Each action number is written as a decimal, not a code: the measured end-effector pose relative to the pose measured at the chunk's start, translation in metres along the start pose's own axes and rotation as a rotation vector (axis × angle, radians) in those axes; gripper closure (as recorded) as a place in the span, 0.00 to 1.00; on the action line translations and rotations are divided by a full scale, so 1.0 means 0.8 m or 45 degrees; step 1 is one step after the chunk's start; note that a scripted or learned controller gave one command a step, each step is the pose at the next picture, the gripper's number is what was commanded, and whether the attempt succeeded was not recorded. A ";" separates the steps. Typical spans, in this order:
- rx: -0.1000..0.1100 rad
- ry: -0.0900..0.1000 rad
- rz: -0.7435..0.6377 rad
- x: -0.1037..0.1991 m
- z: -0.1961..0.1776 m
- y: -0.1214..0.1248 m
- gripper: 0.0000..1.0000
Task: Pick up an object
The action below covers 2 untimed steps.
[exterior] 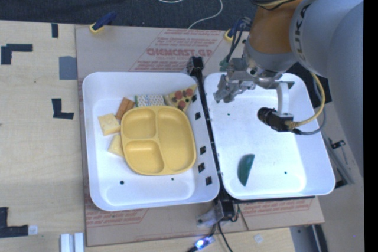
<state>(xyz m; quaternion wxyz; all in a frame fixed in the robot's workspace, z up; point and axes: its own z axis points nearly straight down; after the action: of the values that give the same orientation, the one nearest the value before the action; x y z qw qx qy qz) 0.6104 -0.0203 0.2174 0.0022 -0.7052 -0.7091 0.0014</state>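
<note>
The cardboard sheet (159, 50) under the two bins carries red printed writing; the largest word seems to read "CHEMCAST", but the smaller lines around it are too blurred to read. On the grey arm (333, 26), beside the orange band (277, 9), part of the letters "KUKA" shows, turned on its side.

The left bin (94, 127) holds a yellow plate with three compartments (158, 140), which lies flat and covers much of the floor. Behind and beside the plate there are several small pieces that look like toy food: pale square crackers (109, 124) at its left edge, an orange-brown piece (124, 107), and a colourful piece (182, 97) near the wall between the bins.

The right bin (295, 183) holds one small dark green object (245, 168). It is narrow, a little curved and pointed at one end, and it lies flat near the front of the bin, apart from the walls.

The gripper (227, 91) hangs above the back left part of the right bin, well apart from the green object. Nothing is seen between its fingers, and I cannot tell whether they are spread or closed.
</note>
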 end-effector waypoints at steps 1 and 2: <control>-0.003 0.000 0.000 0.060 -0.011 -0.015 1.00; -0.001 0.001 -0.002 0.118 -0.021 -0.050 1.00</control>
<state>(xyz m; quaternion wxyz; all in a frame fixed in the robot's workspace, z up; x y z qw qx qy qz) 0.5699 0.0741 0.2343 0.0020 -0.7046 -0.7096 0.0008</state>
